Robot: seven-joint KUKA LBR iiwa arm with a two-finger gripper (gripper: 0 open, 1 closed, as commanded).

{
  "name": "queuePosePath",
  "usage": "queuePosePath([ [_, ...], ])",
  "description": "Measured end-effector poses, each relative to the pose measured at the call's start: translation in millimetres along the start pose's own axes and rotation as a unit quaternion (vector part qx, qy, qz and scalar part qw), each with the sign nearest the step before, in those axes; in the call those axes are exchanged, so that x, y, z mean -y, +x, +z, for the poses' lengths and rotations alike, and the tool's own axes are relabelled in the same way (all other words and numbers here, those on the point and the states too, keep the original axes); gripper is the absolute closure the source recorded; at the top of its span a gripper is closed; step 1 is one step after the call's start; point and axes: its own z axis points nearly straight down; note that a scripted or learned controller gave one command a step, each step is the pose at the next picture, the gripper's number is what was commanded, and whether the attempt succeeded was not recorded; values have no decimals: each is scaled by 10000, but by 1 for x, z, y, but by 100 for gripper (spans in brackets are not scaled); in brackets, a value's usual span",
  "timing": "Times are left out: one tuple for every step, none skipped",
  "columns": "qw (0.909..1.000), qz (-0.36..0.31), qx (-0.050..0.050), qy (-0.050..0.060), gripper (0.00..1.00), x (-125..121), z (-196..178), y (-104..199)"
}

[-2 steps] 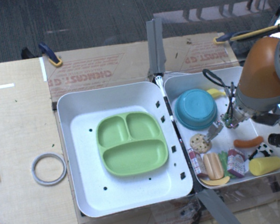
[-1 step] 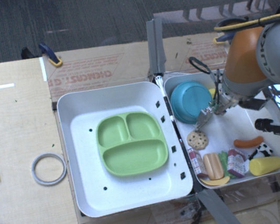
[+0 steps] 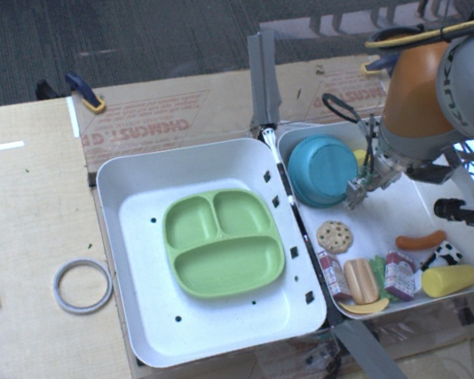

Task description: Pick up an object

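Camera view: hand (image 3: 361,188) touching blue bowl (image 3: 322,171).

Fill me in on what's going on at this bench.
A grey arm with an orange band reaches in from the right, its gripper low over the right bin, beside the blue bowl. A cookie, sausage and yellow cup lie loose there. The left bin holds a green divided plate. Nothing looks picked up yet.
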Motion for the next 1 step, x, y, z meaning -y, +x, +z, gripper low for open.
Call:
queuePosePath([
  [10000,2,0,6,0,0,0,0],
])
